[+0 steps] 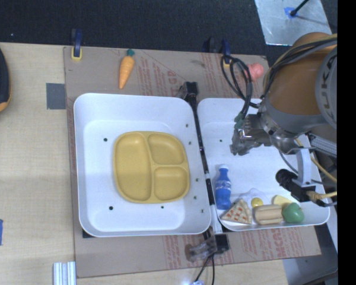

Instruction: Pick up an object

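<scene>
Pale wood forms the bench (pixel 29 159), with a brown board on it carrying two shallow white bins side by side. Filling most of the left bin (pixel 89 212) is a yellow divided plate (pixel 151 166). Nothing else lies beside it. A toy carrot (pixel 126 69) rests on the board beyond that bin, outside both.

Along the near edge of the right bin (pixel 216 114) the candidates cluster: a small blue bottle (pixel 223 187) by the left wall, then a pizza slice (pixel 238 212), a hot dog (pixel 268 214) and a green ball (pixel 293 213) packed close together, some touching.

Reaching in from the right, the grey arm holds its pincer (pixel 242 136) over the bare middle of the right bin, well apart from the bottle and the food cluster. Whether its tips are spread or closed I cannot tell; they are too dark and small. Nothing is visibly held.

By my reading, this is the approach step, before any grasp. The next move calls for shifting toward the near edge and descending over one item. The bottle looks the easiest, since it stands a little apart from the crowded toys.
</scene>
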Controlling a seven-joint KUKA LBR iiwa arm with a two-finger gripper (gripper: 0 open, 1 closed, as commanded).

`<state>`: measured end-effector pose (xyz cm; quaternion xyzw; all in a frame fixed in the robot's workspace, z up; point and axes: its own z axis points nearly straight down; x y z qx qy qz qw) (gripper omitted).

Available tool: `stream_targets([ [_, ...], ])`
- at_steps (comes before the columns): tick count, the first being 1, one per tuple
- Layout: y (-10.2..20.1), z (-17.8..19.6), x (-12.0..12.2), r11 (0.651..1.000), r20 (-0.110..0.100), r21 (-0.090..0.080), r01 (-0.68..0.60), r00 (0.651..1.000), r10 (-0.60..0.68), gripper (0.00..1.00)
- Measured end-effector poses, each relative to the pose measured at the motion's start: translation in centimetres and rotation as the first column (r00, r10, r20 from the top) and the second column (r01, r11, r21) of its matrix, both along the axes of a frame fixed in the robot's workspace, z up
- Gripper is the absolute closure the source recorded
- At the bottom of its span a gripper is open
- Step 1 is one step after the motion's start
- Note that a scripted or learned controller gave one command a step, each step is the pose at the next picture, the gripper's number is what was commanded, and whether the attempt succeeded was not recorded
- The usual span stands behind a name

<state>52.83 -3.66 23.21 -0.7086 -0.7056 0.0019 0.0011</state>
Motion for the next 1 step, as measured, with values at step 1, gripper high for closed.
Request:
stream_targets([
  [1, 3.84, -4.29, -0.21, 1.000, -0.004, 0.003, -0.012, 1.000, 0.012, 1.00],
])
